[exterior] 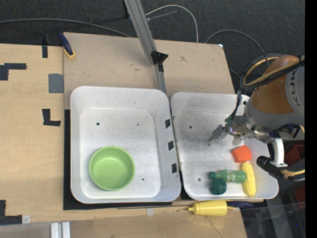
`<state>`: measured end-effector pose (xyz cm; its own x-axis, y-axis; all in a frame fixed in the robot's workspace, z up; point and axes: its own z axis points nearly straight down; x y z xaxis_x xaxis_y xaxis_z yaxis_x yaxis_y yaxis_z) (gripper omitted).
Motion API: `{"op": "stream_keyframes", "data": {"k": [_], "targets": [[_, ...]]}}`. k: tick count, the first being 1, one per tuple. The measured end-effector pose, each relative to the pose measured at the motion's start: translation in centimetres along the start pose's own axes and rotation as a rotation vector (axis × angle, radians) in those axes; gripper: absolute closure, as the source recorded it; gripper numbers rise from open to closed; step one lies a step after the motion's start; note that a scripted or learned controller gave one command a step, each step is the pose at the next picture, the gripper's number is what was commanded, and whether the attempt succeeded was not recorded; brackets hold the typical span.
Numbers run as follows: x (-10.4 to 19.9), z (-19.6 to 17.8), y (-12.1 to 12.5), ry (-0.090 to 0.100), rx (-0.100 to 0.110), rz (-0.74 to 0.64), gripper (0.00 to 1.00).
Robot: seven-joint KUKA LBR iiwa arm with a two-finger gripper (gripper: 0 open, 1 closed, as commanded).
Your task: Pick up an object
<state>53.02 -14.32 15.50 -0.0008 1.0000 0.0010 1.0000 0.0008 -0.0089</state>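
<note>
Pincer [216,135] open, gripping nothing, above right bin [198,108] floor. Orange block [241,154] and green bottle [227,176] lie nearby, toward the camera.

left bin [79,133]: bowl [112,168] | right bin [193,108]: block [241,154], bottle [227,176], banana [249,178]

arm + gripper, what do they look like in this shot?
The arm is grey with a broad orange band above the wrist, and yellow and black cables loop over that band. The gripper is small, of dark grey metal, with thin fingers. Black fittings sit below the wrist.
</note>
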Motion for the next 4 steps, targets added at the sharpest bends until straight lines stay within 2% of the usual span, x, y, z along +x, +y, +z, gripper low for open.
{"op": "stream_keyframes", "data": {"k": [1, 2, 4], "targets": [[0.6, 6.1, -0.8, 0.001, 0.000, 0.000, 0.00], [0.6, 4.8, -0.7, 0.000, -0.005, -0.002, 1.00], [1.7, -4.3, -0.4, -0.001, -0.012, -0.001, 1.00]]}}
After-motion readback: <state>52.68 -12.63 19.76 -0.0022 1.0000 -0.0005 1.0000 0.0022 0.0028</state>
